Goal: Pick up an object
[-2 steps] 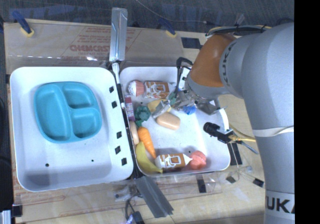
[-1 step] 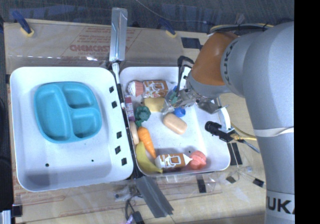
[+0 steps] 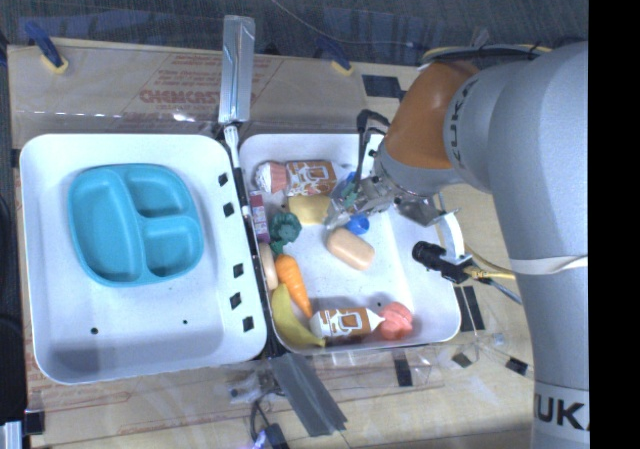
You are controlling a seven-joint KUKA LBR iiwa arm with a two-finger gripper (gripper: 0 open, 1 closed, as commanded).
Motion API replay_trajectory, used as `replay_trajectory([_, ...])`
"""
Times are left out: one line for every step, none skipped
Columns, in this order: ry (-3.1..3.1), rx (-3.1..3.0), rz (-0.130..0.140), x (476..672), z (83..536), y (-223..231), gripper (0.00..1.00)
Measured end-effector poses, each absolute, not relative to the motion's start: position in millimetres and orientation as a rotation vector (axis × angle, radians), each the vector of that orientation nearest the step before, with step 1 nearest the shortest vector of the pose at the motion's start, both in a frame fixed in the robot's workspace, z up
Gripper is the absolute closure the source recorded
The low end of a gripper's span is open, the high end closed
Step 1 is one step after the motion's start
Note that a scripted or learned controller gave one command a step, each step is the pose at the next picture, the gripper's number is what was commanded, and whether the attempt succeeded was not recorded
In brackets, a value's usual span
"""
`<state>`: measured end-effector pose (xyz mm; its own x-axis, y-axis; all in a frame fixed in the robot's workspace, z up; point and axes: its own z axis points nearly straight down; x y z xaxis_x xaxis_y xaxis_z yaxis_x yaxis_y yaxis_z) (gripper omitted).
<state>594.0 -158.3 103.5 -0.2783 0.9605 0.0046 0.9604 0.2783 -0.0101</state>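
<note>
The right bin [image 3: 425, 322] holds several toy foods. A tan bread roll [image 3: 350, 250] lies in the middle with a small blue piece [image 3: 358, 225] just above it. My gripper [image 3: 350, 203] hangs low over that blue piece and the yellow block [image 3: 310, 209]. At the bin's back lies a brown-labelled packet [image 3: 296, 177]. A dark green broccoli [image 3: 285, 227], an orange carrot [image 3: 293, 283], a yellow banana [image 3: 288, 321], a small labelled bottle [image 3: 345, 321] and a pink piece [image 3: 397, 319] lie along the left and front.
The left bin [image 3: 60, 337] carries a light blue divided tray [image 3: 135, 222]. A metal divider [image 3: 236, 67] runs between the bins at the back. My grey arm with its orange band [image 3: 425, 122] covers the right bin's right side.
</note>
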Motion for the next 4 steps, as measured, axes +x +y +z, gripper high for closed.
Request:
replay_trajectory([-2.505, -1.873, 0.011, 593.6, 110, -158, 1.0])
replay_trajectory([-2.39, -2.036, 0.0, 626.1, 191, -71, 1.0])
replay_trajectory([-2.385, -2.038, 0.005, 624.8, 189, -73, 0.0])
replay_trajectory([-2.396, -2.021, 0.008, 606.9, 185, -114, 0.0])
